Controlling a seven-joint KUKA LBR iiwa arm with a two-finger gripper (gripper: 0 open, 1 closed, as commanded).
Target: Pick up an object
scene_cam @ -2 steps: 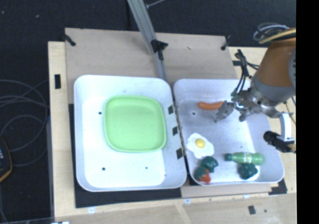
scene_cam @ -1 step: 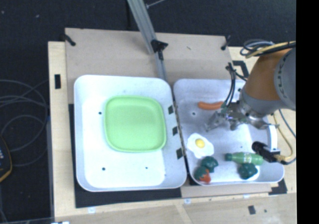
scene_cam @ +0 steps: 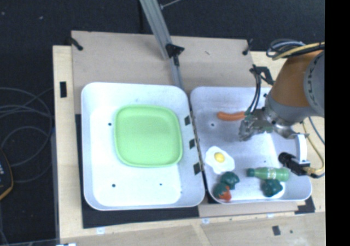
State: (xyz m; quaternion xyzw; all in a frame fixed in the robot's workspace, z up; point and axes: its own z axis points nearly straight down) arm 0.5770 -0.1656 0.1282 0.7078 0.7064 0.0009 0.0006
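Right of frame centre, the gripper (scene_cam: 250,128) is hovering over the right bin (scene_cam: 203,103), just beside the orange sausage (scene_cam: 231,115). Its opening cannot be told. Lower down, a fried egg (scene_cam: 219,158) and green bottle (scene_cam: 269,173) are lying.

No readable text, labels, brands or numbers anywhere; view perhaps too coarse for small print.

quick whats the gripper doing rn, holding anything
gripper: over the right bin, just beside the orange sausage; nothing visibly held, open or shut cannot be told.
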